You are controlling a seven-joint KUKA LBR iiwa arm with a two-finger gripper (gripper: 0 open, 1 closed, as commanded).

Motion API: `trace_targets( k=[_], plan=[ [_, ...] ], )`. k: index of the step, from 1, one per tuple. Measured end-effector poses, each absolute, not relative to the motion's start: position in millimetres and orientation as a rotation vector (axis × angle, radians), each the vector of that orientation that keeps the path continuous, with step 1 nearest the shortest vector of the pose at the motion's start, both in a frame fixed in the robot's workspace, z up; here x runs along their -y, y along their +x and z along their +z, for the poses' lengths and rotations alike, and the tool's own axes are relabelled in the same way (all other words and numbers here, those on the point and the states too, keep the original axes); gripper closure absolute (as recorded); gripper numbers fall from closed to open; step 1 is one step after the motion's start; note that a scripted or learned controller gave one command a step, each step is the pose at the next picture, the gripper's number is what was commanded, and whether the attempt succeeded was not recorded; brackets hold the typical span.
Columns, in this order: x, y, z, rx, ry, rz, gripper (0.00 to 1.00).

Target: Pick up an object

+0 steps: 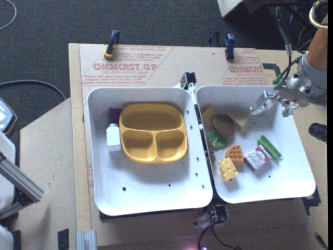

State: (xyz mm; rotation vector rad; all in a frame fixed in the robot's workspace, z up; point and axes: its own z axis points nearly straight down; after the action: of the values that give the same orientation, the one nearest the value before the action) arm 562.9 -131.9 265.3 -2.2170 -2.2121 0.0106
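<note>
My gripper (273, 107) hangs over the far right part of the right bin (291, 184), open, with nothing between its fingers. Below and left of it lie a beige wedge (241, 120), a brown round piece (223, 124) and a green item (216, 139). Nearer the front are an orange waffle (234, 153), a yellow cheese block (228, 169), a pink and white box (256, 159) and a green stick (269, 147). None of them touches the gripper.
The left bin (151, 197) holds a yellow divided plate (153, 132), a small white bottle (113, 137) and a dark purple item (114, 113). A ridge between the bins runs down the middle (200, 134). Blue clamps (229, 46) stand at the board's far edge.
</note>
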Motion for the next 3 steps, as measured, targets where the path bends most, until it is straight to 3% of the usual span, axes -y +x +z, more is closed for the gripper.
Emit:
trace_targets(
  k=[1, 3],
  plan=[
    [131.9, 564.9, 271.2, 2.221, -2.221, 0.000, 0.00],
    [131.1, 574.2, 178.2, 2.217, -2.218, 0.005, 0.00]
  ],
)
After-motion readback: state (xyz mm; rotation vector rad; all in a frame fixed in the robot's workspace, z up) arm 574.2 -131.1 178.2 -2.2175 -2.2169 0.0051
